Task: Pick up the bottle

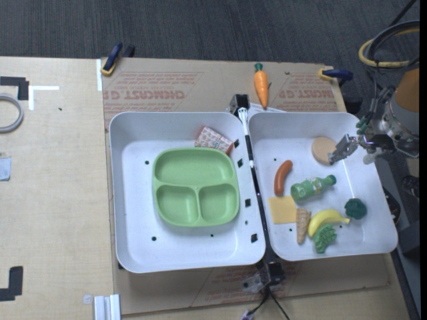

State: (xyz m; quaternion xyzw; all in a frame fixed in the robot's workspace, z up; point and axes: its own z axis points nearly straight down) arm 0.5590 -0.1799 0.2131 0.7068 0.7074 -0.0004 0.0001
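The green bottle (312, 187) lies on its side in the middle of the right bin (267, 135), its cap pointing right. My gripper (355, 152) hovers over that bin's far right side, up and to the right of the bottle and apart from it. It is open, with nothing between its fingers. One fingertip (341, 151) sits just beside a round tan disc (323, 150).
Around the bottle lie a red sausage (283, 177), a cheese slice (282, 210), a banana (327, 220), broccoli (355, 209) and a leafy green (325, 239). The left bin (127, 179) holds a green divided plate (196, 187) and a patterned packet (213, 139). A carrot (261, 85) rests behind the bins.
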